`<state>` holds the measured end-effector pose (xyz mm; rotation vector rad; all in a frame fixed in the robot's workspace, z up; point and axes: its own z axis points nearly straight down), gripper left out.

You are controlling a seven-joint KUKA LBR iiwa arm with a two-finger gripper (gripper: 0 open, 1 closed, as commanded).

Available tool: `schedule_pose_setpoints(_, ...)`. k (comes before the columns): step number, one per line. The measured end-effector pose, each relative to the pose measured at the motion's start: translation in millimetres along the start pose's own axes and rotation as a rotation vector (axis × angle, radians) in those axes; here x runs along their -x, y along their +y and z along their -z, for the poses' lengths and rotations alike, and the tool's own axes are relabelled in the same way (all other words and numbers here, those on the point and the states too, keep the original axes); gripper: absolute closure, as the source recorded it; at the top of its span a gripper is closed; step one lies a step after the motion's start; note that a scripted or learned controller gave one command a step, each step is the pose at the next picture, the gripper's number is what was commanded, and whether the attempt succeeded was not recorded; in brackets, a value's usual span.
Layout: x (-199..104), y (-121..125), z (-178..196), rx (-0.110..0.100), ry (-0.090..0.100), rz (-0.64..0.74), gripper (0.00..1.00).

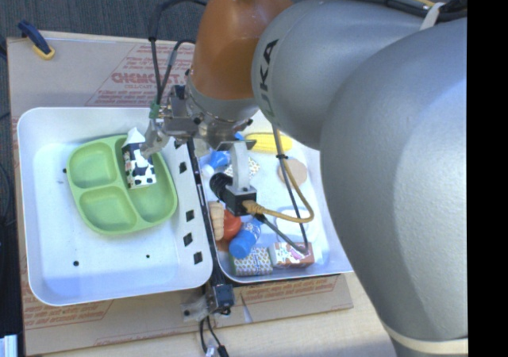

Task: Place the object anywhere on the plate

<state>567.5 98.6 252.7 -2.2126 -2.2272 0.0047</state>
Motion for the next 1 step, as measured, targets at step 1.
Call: schedule_pose_setpoints(1,0.0,0.0,0.0,0.0,0.0,0.0,0.0)
